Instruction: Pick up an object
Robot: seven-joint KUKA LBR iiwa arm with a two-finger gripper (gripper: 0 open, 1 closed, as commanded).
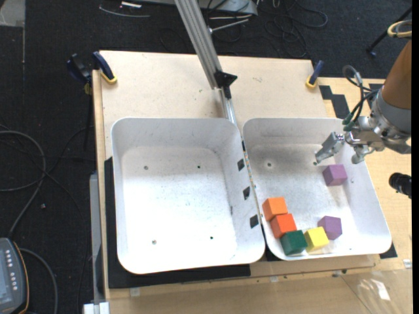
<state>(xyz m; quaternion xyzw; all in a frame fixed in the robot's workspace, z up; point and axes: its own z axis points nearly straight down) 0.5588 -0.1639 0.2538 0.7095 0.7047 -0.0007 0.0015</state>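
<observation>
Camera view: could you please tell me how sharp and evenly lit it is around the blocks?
Camera view: lighting is soft and even, without strong glare on the right bin; the blocks look sharp with only short shadows; the gripper is slightly soft and casts a faint shadow beside the lone purple block.

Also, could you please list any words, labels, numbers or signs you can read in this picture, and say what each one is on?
No text can be read here.
The device at the lower left edge has rows of small buttons or markings, too small and blurred to read.
The black tabs on the wall between the bins carry no legible marks.
The coloured blocks, such as the purple block, show plain faces.
</observation>
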